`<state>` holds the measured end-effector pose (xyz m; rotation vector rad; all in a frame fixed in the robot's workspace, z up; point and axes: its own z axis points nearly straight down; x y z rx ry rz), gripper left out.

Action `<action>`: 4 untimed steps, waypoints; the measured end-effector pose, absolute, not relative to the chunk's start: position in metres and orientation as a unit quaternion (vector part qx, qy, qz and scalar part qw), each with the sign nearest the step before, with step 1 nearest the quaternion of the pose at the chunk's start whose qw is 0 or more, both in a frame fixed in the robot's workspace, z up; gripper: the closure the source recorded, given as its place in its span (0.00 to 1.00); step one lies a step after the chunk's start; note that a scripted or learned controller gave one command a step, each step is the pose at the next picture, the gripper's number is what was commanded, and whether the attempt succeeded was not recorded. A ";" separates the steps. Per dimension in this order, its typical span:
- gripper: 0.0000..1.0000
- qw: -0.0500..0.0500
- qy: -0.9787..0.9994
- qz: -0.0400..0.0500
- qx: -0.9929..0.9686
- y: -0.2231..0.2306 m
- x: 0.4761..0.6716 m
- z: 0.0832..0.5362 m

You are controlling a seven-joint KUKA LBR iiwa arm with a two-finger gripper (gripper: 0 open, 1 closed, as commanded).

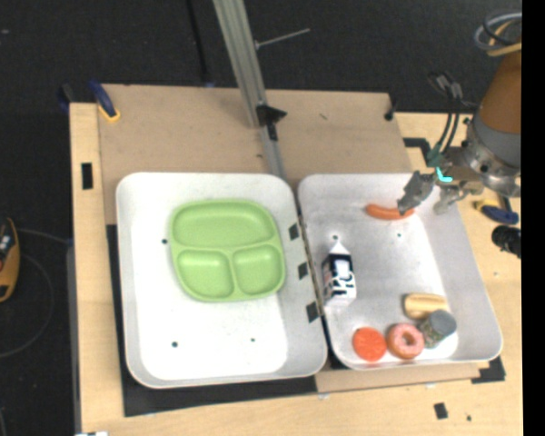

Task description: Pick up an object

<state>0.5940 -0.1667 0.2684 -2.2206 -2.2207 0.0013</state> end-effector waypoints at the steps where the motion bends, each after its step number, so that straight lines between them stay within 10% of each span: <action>1: 0.00 -0.001 -0.707 0.000 -0.707 -0.167 0.595 0.270; 4: 0.00 0.000 -0.707 0.001 -0.707 -0.156 0.593 0.130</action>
